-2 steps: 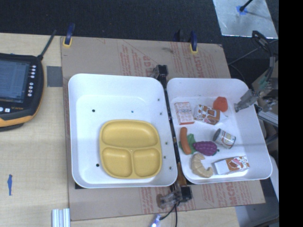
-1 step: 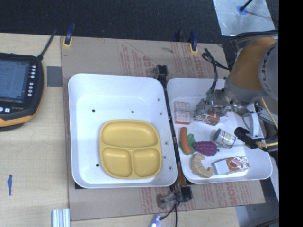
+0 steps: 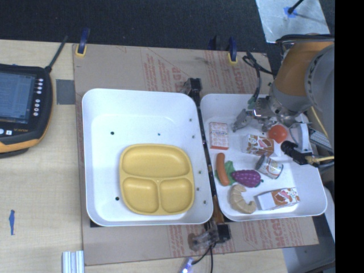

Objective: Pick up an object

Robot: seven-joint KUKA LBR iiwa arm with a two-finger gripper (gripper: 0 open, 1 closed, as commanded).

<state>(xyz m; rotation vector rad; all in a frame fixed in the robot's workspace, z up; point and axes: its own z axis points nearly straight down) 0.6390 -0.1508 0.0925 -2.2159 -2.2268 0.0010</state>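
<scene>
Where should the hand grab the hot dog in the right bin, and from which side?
Probably across the middle of the hot dog, coming straight down. It lies flat, long and narrow, running toward and away from the camera, so closing across its short width fits best. The bin divider sits close on one side and the green piece touches the other, so the upper half looks freer.

Two white bins (image 3: 96,104), one yellow tray (image 3: 156,178), roughly nine small items in right bin (image 3: 318,203).
</scene>
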